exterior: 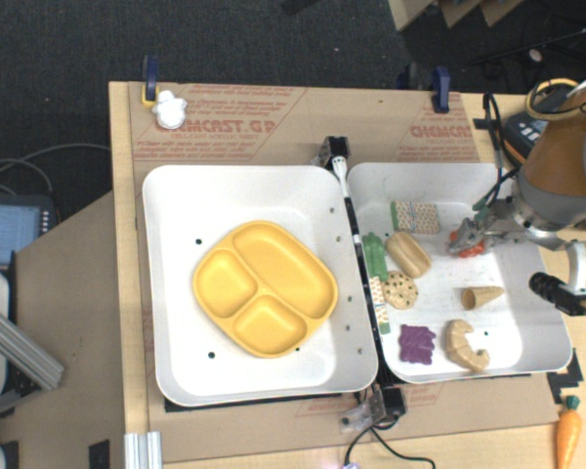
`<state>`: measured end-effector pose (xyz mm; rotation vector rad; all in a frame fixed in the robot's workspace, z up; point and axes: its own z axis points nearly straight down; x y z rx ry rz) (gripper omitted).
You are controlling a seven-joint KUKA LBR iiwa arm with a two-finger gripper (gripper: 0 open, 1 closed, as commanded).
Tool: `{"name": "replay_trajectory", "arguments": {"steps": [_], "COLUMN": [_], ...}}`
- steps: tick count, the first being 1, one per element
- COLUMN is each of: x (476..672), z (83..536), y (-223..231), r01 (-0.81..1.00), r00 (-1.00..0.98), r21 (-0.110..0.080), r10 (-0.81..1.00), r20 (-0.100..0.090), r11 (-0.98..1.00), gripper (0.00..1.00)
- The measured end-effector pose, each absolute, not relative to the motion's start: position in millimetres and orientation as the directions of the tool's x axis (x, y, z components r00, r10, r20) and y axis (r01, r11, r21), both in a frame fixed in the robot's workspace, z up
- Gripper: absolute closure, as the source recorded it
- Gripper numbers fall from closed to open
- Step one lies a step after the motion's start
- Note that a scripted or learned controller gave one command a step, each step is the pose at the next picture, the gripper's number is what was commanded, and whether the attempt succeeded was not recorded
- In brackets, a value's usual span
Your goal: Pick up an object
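The end effector (466, 240) hangs low over the right bin (542, 355), toward its far right part; whether its fingers are parted or clenched cannot be told, and something red shows at its tip. The closest candidate, a tan bread roll (407, 254), lies just to its left, long axis slanting far-left to near-right. A cone piece (481, 297) sits nearer the viewer, just below it. The yellow divided plate (264, 287) rests in the left bin (176, 213), well apart.
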<state>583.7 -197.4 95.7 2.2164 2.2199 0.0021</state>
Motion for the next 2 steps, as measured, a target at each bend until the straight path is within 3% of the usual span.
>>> {"name": "replay_trajectory", "arguments": {"steps": [1, 2], "x": [582.1, 561.6], "z": [85.9, 190.8], "y": [-106.2, -37.2], "r01": [1.0, 1.0], "r00": [-0.006, -0.008], "r21": [0.003, 0.011], "r10": [1.0, 1.0], "r20": [-0.001, 0.003], "r11": [0.006, 0.008], "gripper": [1.0, 1.0]}}
